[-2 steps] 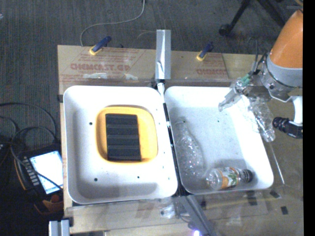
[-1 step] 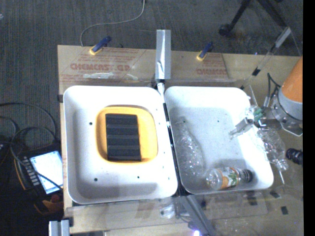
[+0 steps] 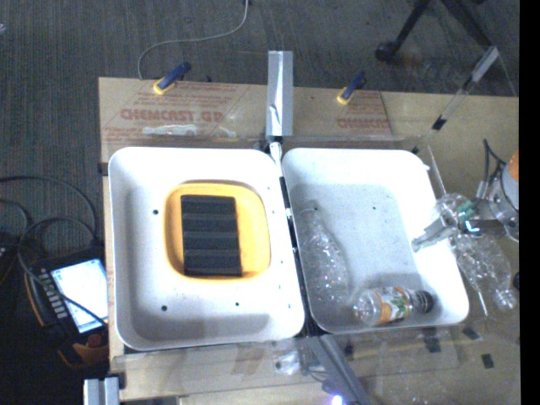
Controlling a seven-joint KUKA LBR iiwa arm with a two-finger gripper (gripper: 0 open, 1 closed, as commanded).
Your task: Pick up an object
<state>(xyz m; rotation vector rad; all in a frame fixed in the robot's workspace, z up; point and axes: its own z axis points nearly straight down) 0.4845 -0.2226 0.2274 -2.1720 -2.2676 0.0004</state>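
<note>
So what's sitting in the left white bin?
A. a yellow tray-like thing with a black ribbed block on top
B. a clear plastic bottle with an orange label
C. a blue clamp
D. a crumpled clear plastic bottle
A: the yellow tray-like thing with a black ribbed block on top lies in the middle of the left white bin; both clear plastic bottles lie in the right bin.

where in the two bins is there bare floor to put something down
Right bin: the upper middle floor is bare, above the labelled bottle and right of the clear bottle. Left bin: just a strip around the yellow tray. The right bin's lower edge and right rim, near the end effector, are crowded.
</note>
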